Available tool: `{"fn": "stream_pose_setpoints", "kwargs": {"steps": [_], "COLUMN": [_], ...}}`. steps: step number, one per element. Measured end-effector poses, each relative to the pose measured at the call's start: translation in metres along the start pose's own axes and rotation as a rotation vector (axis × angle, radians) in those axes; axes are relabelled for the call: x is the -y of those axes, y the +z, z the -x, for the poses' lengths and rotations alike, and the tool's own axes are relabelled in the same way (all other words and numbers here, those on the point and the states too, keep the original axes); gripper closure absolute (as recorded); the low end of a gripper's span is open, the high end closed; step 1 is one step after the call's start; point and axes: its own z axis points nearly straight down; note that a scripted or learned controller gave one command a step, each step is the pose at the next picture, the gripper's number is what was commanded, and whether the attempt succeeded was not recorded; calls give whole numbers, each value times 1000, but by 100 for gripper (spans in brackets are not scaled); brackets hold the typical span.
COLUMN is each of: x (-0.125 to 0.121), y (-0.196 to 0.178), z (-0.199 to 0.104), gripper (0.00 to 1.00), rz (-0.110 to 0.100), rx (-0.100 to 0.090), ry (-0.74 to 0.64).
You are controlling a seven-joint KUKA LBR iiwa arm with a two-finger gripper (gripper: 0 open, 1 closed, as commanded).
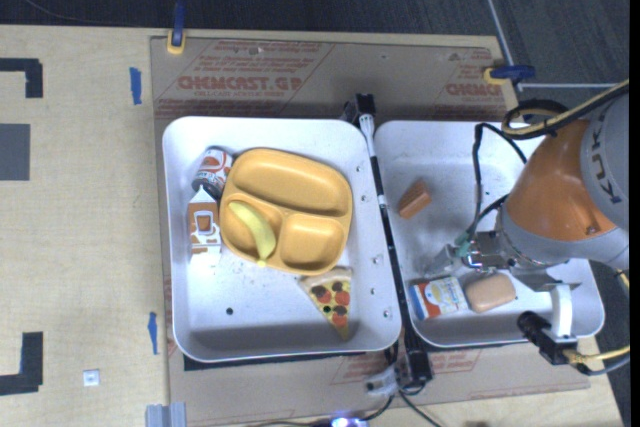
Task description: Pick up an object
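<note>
Apparently no pick yet: gripper [470,253], closure indeterminate, sits low in the right bin [590,320], just above the tan bun [490,292] resting unlifted there.

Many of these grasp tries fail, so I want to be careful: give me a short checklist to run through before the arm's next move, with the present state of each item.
1. Arm over a bin with objects: ok; the wrist hangs over the right bin.
2. A target near the wrist: ok; the tan bun-shaped piece and the small carton lie just beside it.
3. Finger state: cannot tell.
4. Something already held: cannot tell.
5. Target free of neighbours: not ok; bun-shaped piece and carton touch.
6. Easier option: ok; the orange block lies alone.
</note>
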Motion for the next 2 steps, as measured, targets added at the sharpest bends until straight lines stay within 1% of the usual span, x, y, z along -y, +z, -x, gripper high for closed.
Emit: {"fn": "stream_pose_setpoints", "kwargs": {"steps": [2], "x": [0], "y": [0], "z": [4], "gripper": [0], "rz": [-2], "rx": [-7], "ry": [-5]}}
